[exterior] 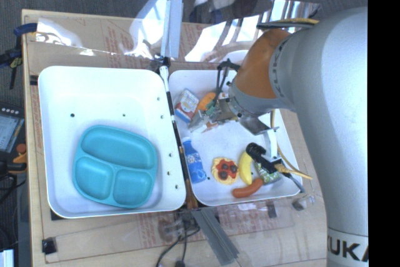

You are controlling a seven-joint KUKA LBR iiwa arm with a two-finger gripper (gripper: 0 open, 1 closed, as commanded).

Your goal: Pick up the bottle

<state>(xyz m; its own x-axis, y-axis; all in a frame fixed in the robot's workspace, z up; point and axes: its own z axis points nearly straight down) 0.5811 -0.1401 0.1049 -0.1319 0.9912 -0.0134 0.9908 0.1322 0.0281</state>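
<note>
We see the blue bottle (193, 161) lying flat in the right bin (275, 194), against its left wall. Near it lie a pizza toy (225, 170), a banana (245, 167) and a hot dog (248, 189). The pincer (209, 114) hangs over clutter at the bin's back; we cannot tell its opening. A teal divided plate (116, 165) sits in the left bin (56, 109).

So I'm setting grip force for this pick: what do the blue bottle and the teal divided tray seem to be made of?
The blue bottle looks like thin plastic, fairly glossy, with a printed label; it lies against the right bin's left wall. It is too small to tell whether it is rigid. The teal divided tray looks like moulded hard plastic with a smooth satin finish, rounded compartments and soft highlights.
</note>
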